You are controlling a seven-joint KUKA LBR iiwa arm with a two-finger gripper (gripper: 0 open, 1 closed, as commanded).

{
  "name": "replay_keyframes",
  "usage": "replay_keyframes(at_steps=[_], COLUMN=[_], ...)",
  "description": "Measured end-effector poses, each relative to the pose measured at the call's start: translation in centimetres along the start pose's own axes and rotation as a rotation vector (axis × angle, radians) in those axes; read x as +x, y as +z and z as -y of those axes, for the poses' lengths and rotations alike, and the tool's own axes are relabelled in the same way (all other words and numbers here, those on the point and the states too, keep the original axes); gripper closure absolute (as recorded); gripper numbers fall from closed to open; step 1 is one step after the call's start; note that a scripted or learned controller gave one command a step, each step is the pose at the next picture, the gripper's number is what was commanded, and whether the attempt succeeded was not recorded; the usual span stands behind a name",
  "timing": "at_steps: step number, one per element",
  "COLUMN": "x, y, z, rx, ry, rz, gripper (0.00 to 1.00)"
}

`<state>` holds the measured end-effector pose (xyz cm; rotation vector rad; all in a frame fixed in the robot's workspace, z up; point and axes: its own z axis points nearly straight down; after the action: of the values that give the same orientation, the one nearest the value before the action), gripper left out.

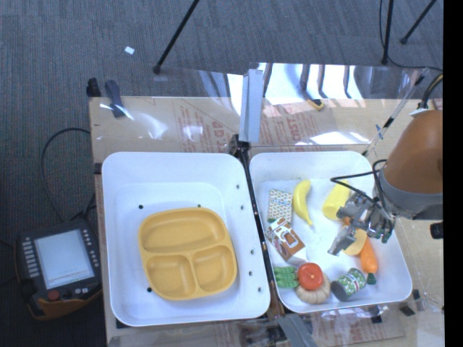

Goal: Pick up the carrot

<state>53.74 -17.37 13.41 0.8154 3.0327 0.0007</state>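
Carrot [369,256], just right of end effector [350,235]

The bench [181,125] has a pale, glossy top with faint red lettering. Two shallow white bins lie directly on it, side by side: the left bin [119,194] toward the bench's left edge, the right bin [325,161] toward its right edge, their inner rims almost touching at the middle.

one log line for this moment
target: carrot in right bin | hand just left of carrot | grasp: not seen | yellow tray in left bin
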Motion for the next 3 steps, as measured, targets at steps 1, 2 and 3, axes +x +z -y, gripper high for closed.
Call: replay_keyframes(at_steps=[1, 2, 3], x=[-0.5, -0.7, -0.7], y=[4.9, 3.7, 2.7], z=[3.4, 3.2, 3.1], rx=[0.002, 0.0, 0.0], ry=[0.078, 0.071, 0.065], rz=[-0.006, -0.003, -0.003], gripper=[0.0, 1.0, 1.0])
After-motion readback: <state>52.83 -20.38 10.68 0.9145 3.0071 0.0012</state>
